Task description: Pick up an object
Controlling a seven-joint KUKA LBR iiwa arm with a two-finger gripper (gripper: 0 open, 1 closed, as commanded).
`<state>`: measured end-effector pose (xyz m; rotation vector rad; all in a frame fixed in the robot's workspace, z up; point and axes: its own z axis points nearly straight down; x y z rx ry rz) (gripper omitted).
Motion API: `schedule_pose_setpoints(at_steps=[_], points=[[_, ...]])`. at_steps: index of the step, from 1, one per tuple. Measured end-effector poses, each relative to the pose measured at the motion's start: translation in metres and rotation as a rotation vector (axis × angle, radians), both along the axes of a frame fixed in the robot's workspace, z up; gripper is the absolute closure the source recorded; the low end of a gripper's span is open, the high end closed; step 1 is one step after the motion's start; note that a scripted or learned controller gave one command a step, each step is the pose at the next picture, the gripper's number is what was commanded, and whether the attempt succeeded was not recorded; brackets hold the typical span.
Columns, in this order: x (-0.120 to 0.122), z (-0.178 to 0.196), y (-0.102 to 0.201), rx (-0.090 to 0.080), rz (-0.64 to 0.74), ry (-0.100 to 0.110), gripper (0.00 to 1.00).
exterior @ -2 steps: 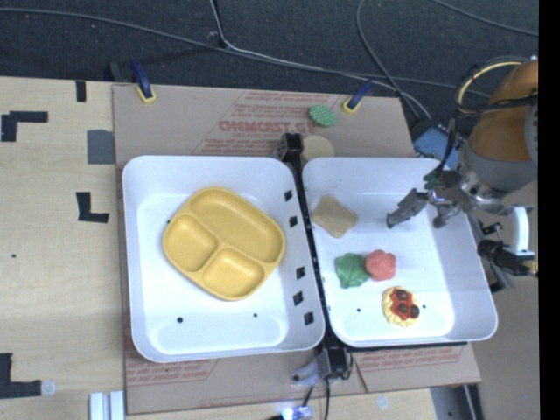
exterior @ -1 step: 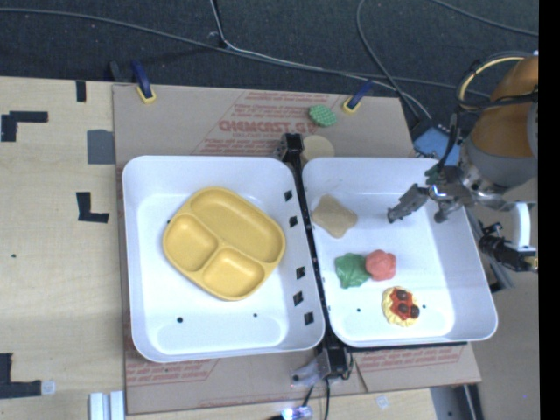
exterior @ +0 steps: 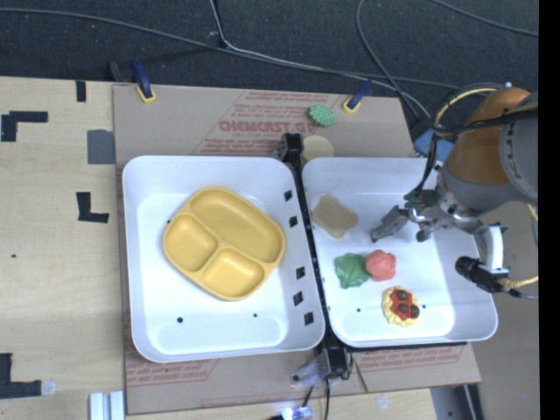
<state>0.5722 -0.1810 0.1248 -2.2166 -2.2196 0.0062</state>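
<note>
The claw (exterior: 395, 225) hangs over the right bin (exterior: 442, 178), and whether it is released or clenched cannot be told from this angle; nothing shows between its tips. Any of four items could serve as the pick. The tan piece (exterior: 335, 216) lies just left of the claw, apart from the rest. The red piece (exterior: 381, 264) sits below the claw, touching the green piece (exterior: 351, 269) on its left. The pizza toy (exterior: 401, 306) lies further below, near the bin's front wall.

The likeliest failure is a bad close on the red and green pair: being pressed together, one may be nudged aside or both caught loosely and dropped. The tan piece looks flat, so the tips might slide over it. It also sits near the divider (exterior: 302, 226), which could block a tip.

Far left, the other bin (exterior: 144, 182) holds a yellow tray (exterior: 224, 242), well out of the way.
</note>
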Motion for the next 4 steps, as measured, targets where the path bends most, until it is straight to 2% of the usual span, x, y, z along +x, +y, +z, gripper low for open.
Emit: schedule_pose_setpoints(at_steps=[1, 2, 4], points=[[0.000, -0.042, 0.000, -0.003, 0.000, -0.006, 0.00], [0.001, -0.029, 0.000, -0.005, 0.001, -0.010, 1.00], [0.003, 0.066, -0.014, -0.002, 0.000, -0.009, 1.00]])
